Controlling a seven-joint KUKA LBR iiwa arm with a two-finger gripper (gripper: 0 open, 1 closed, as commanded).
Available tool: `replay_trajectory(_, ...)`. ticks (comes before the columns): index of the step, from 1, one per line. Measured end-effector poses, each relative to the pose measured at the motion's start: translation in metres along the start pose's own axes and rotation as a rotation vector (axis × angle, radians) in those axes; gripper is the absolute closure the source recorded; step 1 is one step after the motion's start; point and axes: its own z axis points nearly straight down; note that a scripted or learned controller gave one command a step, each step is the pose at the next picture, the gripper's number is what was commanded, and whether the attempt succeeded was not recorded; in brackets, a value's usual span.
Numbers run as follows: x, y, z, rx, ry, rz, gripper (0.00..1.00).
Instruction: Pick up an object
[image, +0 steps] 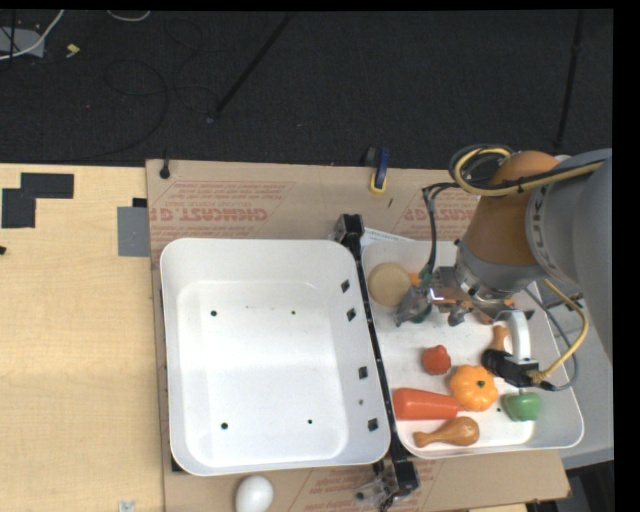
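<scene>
Lowering toward the toys in the right bin (560, 440)

Hand (432, 305) low beside the tan ball (389, 284), finger state impossible to tell. Best centred squarely over one piece, ball or small red tomato (435, 359), clear of the divider wall, then closed firmly before lifting straight up.

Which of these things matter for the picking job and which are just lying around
For the job:
hand
tan ball
small red piece
orange pumpkin
carrot
drumstick
green piece

Lying about:
white ball, outside the bins
blue clamp
</scene>
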Motion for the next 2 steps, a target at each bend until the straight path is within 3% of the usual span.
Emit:
replay_trajectory(1,0.004,0.040,0.034,0.000,0.002,-0.005,0.00)
replay_trajectory(2,0.003,0.039,0.022,0.004,0.003,-0.004,1.00)
